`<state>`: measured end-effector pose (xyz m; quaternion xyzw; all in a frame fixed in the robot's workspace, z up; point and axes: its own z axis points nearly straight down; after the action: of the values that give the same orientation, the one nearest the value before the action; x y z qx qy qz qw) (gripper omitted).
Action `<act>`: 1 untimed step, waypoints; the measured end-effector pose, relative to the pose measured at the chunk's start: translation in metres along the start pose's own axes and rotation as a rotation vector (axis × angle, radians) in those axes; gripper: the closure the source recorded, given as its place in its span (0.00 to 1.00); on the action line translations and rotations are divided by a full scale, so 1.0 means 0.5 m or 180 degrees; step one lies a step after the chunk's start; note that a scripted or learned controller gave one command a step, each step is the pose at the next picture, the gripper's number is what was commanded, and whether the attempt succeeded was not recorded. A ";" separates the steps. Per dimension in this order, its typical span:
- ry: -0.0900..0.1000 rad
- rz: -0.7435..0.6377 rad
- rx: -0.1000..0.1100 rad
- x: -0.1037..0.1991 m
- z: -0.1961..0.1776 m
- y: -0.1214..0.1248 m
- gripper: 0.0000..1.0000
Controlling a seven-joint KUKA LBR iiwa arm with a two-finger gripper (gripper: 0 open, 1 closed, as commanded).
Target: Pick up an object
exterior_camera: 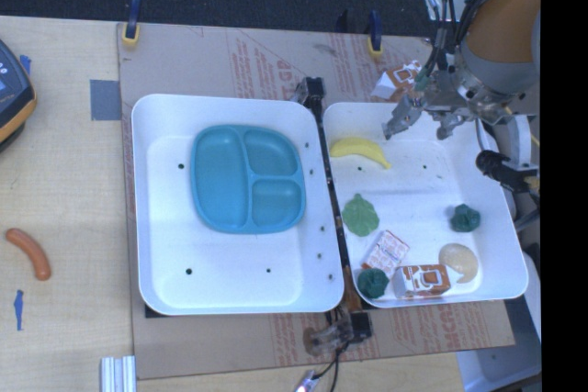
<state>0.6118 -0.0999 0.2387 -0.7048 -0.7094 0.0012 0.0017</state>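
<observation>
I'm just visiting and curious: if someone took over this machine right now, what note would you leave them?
Claw: open, holding nothing, hanging over the top of the right bin.
Right bin holds: banana, light green piece, dark green pieces and, two small packets, and a pale round item.
Left bin: blue divided plate.
Done: nothing picked up.
Left: grasp an object; the banana is closest.

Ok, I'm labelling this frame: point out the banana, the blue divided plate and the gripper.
banana (360, 151), camera view, middle of its curved body.
blue divided plate (219, 179), camera view, its large compartment.
gripper (423, 125), camera view, midway between the fingertips.
</observation>
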 end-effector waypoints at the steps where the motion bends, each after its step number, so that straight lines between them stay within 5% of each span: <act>1: -0.0004 0.0002 0.0003 0.027 0.094 0.048 0.00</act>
<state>0.6355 -0.0860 0.1916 -0.7050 -0.7092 0.0020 0.0015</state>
